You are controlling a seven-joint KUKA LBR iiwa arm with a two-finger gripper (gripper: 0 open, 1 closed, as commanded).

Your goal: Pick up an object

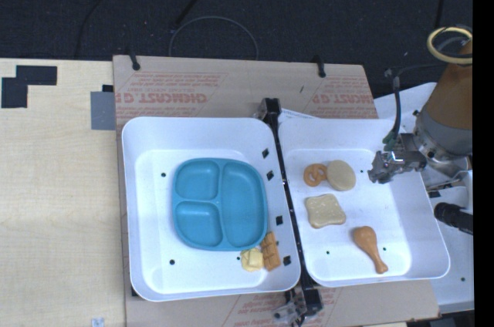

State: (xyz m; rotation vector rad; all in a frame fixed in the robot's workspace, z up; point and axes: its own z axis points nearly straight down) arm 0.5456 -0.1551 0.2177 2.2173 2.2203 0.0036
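Note:
In the right bin (417,217) lie a small brown pretzel-like ring (314,175), a pale round cookie (340,175), a slice of toast (324,210) and a chicken drumstick (370,247). My gripper (384,169) hangs over the right bin's far right part, to the right of the cookie and apart from every item. No object shows between its fingers. The grey arm with its orange band (451,98) reaches in from the right.
The left bin (147,163) holds a blue divided plate (219,203) with a yellow piece (252,260) and an orange-brown piece (269,252) at its lower right rim. A black divider (280,187) separates the bins. Cardboard (201,90) lies beneath them.

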